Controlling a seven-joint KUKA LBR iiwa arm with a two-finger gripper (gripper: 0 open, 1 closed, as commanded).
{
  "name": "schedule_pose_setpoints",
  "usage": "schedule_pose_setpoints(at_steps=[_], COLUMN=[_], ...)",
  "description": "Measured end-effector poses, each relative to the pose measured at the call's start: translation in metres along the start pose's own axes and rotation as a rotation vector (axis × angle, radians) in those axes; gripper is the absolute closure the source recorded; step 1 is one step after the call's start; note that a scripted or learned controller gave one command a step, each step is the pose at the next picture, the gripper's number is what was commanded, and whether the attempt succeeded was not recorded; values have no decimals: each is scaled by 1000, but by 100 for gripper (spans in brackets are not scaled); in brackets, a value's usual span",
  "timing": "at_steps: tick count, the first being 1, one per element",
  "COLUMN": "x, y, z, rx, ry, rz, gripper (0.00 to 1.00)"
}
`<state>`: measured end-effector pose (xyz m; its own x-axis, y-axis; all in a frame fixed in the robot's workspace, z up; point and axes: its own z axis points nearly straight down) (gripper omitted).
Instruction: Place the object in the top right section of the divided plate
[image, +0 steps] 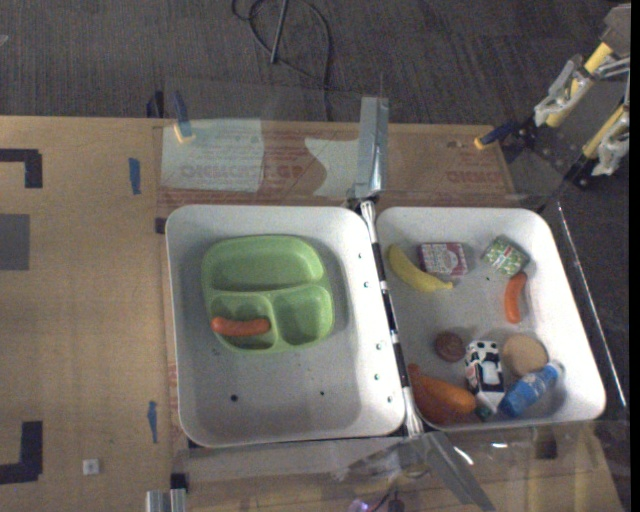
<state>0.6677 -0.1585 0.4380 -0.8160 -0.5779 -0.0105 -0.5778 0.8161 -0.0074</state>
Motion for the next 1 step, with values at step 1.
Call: schedule_pose_setpoints(at_steps=[1], x=[37], y=[-53], z=[0], rx=[0], ry=[0], rz=[-189], gripper=[0])
